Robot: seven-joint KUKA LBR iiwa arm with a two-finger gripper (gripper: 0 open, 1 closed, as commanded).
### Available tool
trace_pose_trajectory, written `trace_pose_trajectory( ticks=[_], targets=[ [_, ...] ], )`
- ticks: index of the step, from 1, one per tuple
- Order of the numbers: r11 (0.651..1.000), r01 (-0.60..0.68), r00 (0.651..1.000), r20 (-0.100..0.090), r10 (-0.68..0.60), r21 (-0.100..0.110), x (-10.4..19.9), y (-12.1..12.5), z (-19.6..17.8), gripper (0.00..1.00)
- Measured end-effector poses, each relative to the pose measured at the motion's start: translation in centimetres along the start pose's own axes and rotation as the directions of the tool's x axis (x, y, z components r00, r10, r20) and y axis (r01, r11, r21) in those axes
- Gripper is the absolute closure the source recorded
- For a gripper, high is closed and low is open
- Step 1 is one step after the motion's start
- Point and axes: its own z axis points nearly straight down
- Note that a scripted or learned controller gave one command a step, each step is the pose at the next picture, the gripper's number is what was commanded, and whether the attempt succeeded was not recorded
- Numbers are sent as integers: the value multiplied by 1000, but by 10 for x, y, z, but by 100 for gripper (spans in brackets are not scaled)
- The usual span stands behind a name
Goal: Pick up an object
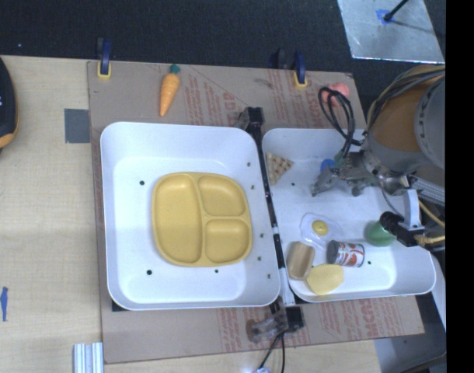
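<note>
Faintly, red lettering marks the small can point(346, 253), unreadable.

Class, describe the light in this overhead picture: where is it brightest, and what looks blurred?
Camera view: the white left bin glares brightest, washing out its floor around the yellow divided plastic tray; the grey arm at right looks soft and blurred; the background above the bench is dark.
</note>
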Motion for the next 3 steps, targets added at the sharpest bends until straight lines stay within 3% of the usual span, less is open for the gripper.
trace_pose_trajectory(
  ticks=[1, 2, 3],
  targets=[
    [1000, -3, 1000, -5, 3, 12, 16, -59, 1, 0],
    [1000, -3, 1000, -4, 3, 7, 15, -56, -10, 100],
    [1000, -2, 1000, -4, 2, 8, 15, -56, -10, 0]
  ],
)
